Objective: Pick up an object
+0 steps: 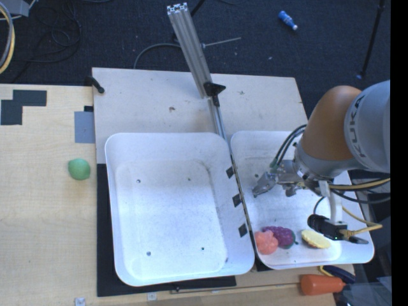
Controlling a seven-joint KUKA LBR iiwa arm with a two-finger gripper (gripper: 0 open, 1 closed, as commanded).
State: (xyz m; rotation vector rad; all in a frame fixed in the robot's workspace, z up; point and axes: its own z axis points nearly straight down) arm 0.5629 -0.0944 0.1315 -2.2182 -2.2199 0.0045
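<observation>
**Colleague:** Where are you in the pick?

**Me:** On the approach, by my judgement. My gripper hangs over the left part of the right bin, near the divider edge it shares with the left bin. I see nothing between the fingers. How far the jaws are parted I cannot tell from this slant.

**Colleague:** And the targets?

**Me:** Along the right bin's near edge: an orange-pink lumpy toy touching a purple grape cluster, with a yellow piece just beside them toward the near right corner. The gripper is well apart from all three.

**Colleague:** Next move?

**Me:** I'd say travel toward that near edge, centre over one item, then descend. The touching pair could foul a clean grasp.

**Colleague:** Any writing?

**Me:** Letters on the arm's grey casing, cut off by the frame; I read "KU", no more.
</observation>
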